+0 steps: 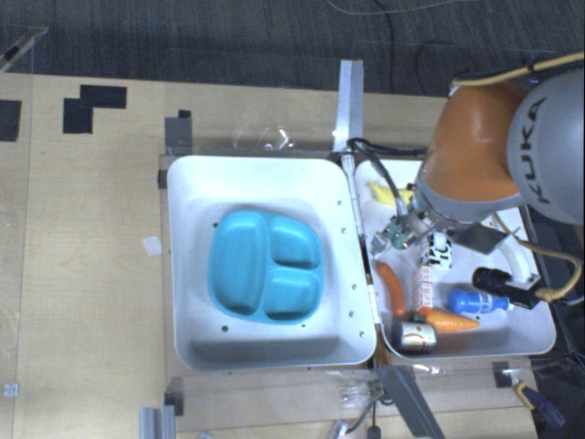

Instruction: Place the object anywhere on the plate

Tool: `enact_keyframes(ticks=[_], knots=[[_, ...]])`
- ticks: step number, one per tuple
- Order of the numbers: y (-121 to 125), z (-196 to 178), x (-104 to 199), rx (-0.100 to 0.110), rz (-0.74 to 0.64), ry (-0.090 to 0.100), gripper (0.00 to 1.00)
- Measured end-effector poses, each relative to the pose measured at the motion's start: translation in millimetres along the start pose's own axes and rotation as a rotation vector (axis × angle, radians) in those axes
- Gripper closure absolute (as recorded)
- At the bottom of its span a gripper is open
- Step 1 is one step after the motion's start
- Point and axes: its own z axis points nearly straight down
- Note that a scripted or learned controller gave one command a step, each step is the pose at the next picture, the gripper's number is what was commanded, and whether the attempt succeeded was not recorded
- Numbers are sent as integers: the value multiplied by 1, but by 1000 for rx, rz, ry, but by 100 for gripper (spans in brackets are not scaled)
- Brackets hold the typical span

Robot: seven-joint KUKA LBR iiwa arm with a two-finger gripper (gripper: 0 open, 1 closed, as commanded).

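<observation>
A light blue plate (265, 266) with three compartments lies in the left white bin (187, 245), and nothing rests on it. My gripper (399, 235) hangs over the upper left part of the right bin (539, 341), under the orange wrist band, which hides most of it. Just below the gripper lies an orange-red sausage (391, 287). A yellow item (379, 191) lies just above it. Nothing shows in the gripper's hold.
The right bin also holds a red-and-white packet (424, 286), a carrot (450, 320), a silver can (416, 336), a blue bottle (479, 302) and a black-and-white item (441, 251). A metal divider rail (350, 117) runs between the bins.
</observation>
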Motion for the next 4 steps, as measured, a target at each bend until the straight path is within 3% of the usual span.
enact_keyframes(ticks=[1,2,3,4], knots=[[6,-12,67,1,96,1,100],[6,-12,67,1,97,1,0],[-15,13,52,-1,-113,0,0],[32,22,126,0,24,0,0]])
